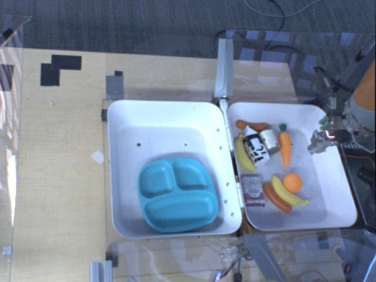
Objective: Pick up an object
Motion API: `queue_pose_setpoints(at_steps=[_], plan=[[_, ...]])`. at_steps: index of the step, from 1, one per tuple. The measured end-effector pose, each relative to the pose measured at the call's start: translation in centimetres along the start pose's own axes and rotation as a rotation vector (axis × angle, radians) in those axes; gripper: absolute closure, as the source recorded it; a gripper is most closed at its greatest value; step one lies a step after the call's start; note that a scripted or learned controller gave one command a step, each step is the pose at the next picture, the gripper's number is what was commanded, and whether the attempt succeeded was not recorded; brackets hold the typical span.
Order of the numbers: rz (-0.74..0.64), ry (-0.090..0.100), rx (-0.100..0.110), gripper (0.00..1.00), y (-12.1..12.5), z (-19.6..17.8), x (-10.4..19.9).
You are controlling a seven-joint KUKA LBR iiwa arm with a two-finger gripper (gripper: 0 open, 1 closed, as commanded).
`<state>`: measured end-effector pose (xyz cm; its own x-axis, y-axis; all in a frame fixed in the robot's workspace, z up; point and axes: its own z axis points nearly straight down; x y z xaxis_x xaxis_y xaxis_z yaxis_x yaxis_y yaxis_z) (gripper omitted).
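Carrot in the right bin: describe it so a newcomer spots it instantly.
Look in the right bin, the one crowded with toy food. In its upper middle, just right of the black-and-white labelled can, lies the carrot: a slim orange cone, green top pointing away, tip pointing toward the round orange.

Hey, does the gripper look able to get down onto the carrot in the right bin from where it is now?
Probably yes. The gripper sits over the right bin's right side, and the carrot lies uncovered to its left with bare bin floor between them.
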<state>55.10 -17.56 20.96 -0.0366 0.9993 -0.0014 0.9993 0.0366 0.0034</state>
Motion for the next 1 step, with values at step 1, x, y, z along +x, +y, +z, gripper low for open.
queue_pose_setpoints(at_steps=[1], plan=[[0.06, 0.001, 0.004, 1.0, -2.28, 5.07, -2.27]])
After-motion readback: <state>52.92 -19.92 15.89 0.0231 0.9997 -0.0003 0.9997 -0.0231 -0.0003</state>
